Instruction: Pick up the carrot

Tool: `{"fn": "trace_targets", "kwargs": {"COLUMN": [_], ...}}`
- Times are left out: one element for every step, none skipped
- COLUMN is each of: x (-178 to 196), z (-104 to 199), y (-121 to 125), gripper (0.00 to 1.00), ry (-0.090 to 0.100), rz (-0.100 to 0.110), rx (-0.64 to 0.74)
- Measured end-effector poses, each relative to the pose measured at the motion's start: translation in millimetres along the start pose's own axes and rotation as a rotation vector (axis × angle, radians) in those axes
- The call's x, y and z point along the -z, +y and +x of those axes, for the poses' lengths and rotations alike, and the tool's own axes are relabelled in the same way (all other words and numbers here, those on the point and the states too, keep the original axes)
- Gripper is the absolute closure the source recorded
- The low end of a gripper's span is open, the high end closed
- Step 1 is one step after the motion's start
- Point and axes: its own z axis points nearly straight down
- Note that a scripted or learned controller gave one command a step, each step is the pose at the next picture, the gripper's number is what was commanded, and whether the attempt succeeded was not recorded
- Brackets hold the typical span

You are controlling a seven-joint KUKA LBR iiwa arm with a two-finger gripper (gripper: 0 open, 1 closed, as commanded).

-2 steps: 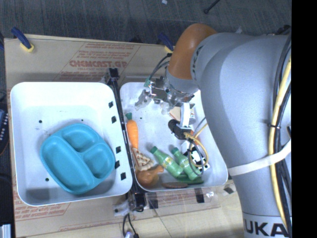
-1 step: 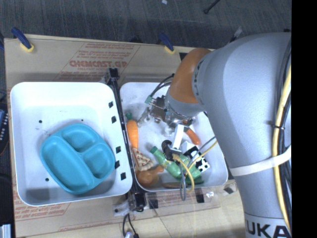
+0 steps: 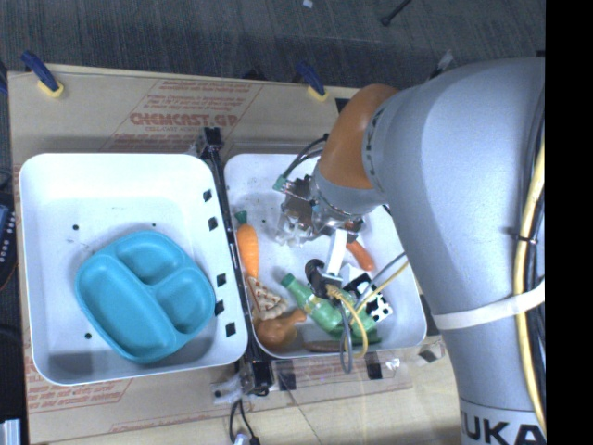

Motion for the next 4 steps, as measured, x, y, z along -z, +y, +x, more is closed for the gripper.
{"fn": "trace_targets", "kwargs": {"x": [92.7,144.4,159.7,144.8], "z": [85.7,54.4,116.1,20.2], "y": [-41.6,-89.8,-87.4,-117.8], "gripper": [1.00,1.00,1.00,1.00], "ry": [0.003,0.001,0.005,0.001], "rz": [-0.013,-0.010,-0.008,-0.009], "rx": [-0.164,-0.392,-0.365,-0.293]}}
